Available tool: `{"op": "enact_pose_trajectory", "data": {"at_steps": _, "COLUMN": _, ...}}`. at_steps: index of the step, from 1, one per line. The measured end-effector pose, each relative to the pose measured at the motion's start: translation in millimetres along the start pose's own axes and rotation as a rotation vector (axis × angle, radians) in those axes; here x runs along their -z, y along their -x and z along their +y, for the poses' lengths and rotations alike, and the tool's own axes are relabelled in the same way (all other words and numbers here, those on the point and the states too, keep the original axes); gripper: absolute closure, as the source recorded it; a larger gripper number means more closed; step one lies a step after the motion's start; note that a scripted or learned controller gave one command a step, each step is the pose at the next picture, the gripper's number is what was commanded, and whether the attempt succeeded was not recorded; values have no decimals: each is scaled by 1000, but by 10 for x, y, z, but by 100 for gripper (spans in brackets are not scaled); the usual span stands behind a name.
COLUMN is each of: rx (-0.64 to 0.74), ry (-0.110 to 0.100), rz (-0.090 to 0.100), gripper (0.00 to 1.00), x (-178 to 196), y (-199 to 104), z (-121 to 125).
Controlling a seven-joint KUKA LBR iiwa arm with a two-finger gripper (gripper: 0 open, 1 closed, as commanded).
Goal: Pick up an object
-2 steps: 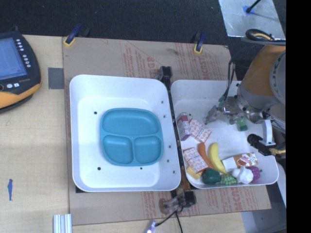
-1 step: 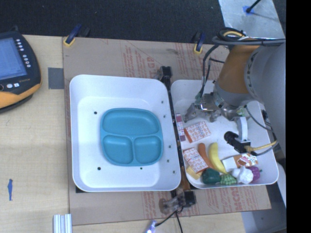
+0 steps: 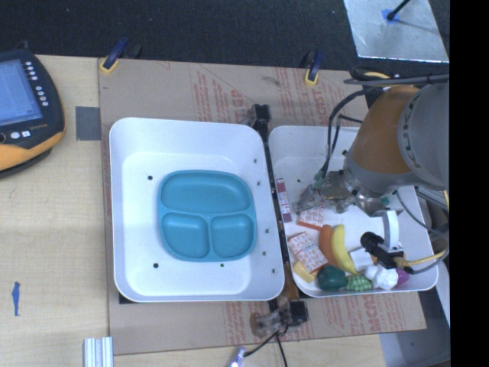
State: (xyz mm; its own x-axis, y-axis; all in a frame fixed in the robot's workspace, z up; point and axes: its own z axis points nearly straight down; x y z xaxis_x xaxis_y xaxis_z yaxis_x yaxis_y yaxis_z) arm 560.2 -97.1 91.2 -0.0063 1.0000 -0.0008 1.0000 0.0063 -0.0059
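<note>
The gripper (image 3: 319,193) sits low inside the right bin (image 3: 294,140), at that bin's left-centre, hung from the grey arm (image 3: 428,140) with its orange band (image 3: 382,132) directly above; whether it is released or clenched cannot be told from this angle, and no object is seen held. The candidate objects lie heaped at the right bin's near end: a banana (image 3: 341,248), an orange piece (image 3: 327,240), a dark green item (image 3: 331,278), printed cards (image 3: 302,245) and small white pieces (image 3: 384,276). Likely failure: the pile is dense, so a descent may strike two things at once, or close on a flat card that slips free; dangling cables (image 3: 334,132) could also snag. The left bin (image 3: 130,144), beside the right bin, bears a blue divided plate (image 3: 206,212).
</note>
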Motion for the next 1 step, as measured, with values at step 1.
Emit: {"op": "enact_pose_trajectory", "data": {"at_steps": 1, "rx": 2, "ry": -2, "rz": 0, "gripper": 100, "x": 100, "y": 6, "z": -1}}
